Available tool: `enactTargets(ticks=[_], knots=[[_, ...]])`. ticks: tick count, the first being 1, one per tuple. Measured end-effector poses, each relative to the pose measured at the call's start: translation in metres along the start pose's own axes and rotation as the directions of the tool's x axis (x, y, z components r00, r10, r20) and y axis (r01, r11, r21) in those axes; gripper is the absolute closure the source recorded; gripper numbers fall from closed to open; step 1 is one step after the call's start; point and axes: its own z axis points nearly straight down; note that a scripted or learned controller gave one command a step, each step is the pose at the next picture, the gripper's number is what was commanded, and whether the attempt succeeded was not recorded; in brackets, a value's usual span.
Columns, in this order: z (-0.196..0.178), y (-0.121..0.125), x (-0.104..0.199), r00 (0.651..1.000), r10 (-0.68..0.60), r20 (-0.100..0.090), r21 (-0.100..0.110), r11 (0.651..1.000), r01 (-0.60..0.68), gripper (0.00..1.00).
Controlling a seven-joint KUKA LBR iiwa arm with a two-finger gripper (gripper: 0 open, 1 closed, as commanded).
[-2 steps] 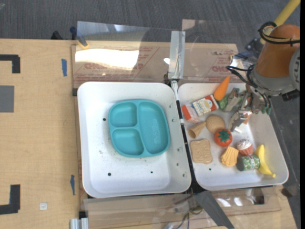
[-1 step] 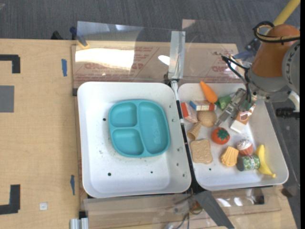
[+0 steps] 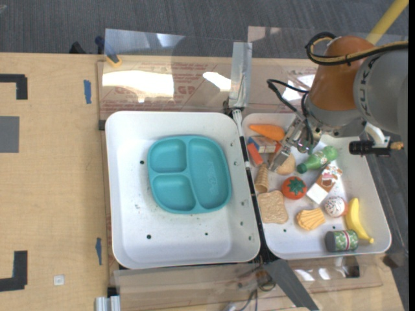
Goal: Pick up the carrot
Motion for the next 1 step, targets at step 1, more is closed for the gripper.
enactTargets(ticks=[1], knots=[[-0.0128,0.0016,-0.0033,1.0,0.001,0.013,-0.008,1.0,-0.001,1.0]])
